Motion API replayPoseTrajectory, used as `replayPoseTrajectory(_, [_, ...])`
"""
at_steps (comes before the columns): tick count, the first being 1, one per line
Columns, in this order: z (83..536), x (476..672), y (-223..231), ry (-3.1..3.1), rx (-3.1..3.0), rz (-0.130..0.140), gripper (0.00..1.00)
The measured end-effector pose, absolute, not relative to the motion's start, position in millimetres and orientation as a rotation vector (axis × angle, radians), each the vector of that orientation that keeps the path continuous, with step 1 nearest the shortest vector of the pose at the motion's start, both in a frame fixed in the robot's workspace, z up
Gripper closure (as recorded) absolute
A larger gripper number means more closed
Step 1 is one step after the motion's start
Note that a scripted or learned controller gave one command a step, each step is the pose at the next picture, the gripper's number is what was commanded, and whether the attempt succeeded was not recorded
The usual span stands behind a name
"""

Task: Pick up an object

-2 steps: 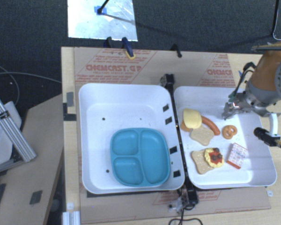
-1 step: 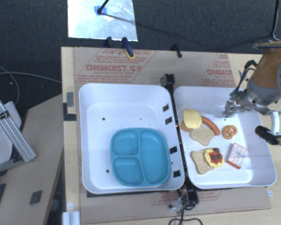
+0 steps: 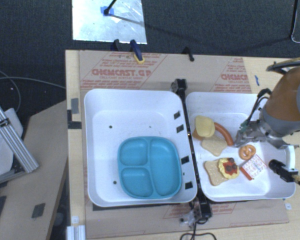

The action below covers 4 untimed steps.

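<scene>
The right bin [image 3: 225, 103] holds several toy foods. A yellow piece [image 3: 205, 126] lies at its left, with a red sausage [image 3: 224, 133] beside it and a beige bread slice [image 3: 213, 145] just below. A toast with red and yellow topping [image 3: 223, 170] lies near the front. A small pretzel [image 3: 247, 151] and a red-and-white packet [image 3: 253, 167] lie to the right. My gripper [image 3: 243, 134] reaches in from the right and hangs low over the bin, between the sausage's right end and the pretzel. Nothing is visibly held in it.
The left bin [image 3: 135, 106] holds a blue divided plate [image 3: 150, 166]. A black divider with clips [image 3: 185, 134] runs between the bins. The arm's orange band [image 3: 290, 101] and grey wrist cover the right bin's far right side. A black part [image 3: 282, 169] sticks out over that bin's right rim.
</scene>
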State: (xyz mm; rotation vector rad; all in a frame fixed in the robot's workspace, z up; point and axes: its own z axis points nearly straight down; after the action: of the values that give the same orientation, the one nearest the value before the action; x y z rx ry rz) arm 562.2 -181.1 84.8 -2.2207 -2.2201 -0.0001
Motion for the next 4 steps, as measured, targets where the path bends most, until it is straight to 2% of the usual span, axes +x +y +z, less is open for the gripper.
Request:
replayPoseTrajectory(1, [84.5,564.5,-182.0,-2.223,-2.222,-0.002,0.0])
replayPoseTrajectory(2, [85.1,630.6,-98.0,-2.239,-2.21,-0.008,0.0])
replayPoseTrajectory(3, [85.7,646.9,-165.2,-2.224,-2.227,-0.002,0.0])
replayPoseTrajectory(4, [83.2,666.1,-206.3,-2.205,-2.208,0.009,0.0])
